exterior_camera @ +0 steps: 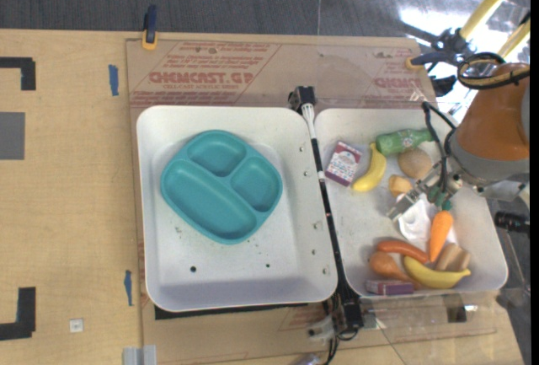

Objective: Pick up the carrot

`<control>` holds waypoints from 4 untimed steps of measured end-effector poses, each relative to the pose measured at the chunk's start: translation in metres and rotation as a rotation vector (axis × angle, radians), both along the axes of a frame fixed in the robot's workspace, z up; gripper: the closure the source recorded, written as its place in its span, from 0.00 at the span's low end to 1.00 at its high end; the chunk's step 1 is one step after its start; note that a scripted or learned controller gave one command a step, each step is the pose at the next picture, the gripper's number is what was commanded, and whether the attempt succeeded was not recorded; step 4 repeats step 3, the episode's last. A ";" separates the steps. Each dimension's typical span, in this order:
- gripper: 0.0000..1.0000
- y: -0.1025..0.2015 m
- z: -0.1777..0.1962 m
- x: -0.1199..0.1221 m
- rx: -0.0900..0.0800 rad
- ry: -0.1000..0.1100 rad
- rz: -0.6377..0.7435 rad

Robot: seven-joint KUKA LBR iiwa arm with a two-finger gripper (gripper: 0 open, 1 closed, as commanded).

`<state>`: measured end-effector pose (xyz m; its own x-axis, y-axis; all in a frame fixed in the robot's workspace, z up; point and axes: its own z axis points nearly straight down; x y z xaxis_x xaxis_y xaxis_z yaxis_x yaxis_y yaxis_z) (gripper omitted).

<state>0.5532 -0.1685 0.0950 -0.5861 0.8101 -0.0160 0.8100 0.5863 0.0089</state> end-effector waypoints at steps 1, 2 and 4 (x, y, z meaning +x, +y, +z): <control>1.00 0.000 0.009 0.002 -0.002 -0.006 0.000; 1.00 0.003 -0.006 0.046 0.006 0.004 -0.273; 1.00 0.095 0.093 0.038 0.012 0.004 -0.240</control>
